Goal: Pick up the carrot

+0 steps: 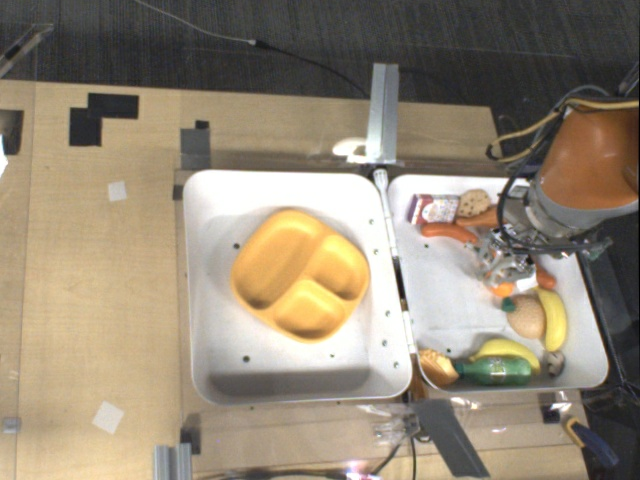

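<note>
The claw [503, 259] hangs low in the right bin [440, 308], and I cannot tell whether it grips anything. The carrot [513, 287] lies just below it, touching the potato [526, 316] and banana [553, 316].
</note>
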Controlling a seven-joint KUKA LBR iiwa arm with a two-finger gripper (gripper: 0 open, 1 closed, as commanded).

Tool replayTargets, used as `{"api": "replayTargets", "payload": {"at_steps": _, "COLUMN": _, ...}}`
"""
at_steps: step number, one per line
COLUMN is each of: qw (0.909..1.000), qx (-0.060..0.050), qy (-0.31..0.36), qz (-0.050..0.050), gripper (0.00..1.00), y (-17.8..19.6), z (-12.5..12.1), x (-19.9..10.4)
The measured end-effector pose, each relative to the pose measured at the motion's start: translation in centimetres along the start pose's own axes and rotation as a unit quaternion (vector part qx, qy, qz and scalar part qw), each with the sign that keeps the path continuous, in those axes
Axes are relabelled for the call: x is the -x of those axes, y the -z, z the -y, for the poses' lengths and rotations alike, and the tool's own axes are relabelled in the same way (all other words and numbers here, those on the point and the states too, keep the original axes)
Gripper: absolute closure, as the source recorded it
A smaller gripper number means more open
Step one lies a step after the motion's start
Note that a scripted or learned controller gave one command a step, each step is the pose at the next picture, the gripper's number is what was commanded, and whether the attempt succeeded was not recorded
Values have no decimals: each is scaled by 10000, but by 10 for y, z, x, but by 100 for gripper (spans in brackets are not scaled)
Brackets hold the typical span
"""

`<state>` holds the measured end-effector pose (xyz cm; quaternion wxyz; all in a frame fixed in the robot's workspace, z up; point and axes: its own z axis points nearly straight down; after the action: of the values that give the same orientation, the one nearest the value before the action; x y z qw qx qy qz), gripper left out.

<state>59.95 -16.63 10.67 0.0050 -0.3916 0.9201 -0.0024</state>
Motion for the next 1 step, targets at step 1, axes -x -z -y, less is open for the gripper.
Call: {"api": "replayTargets", "payload": {"at_steps": 1, "qw": 10000, "qx": 9, "qy": 12, "qz": 6, "gripper": 0, "y": 0, "z": -1, "x": 2}}
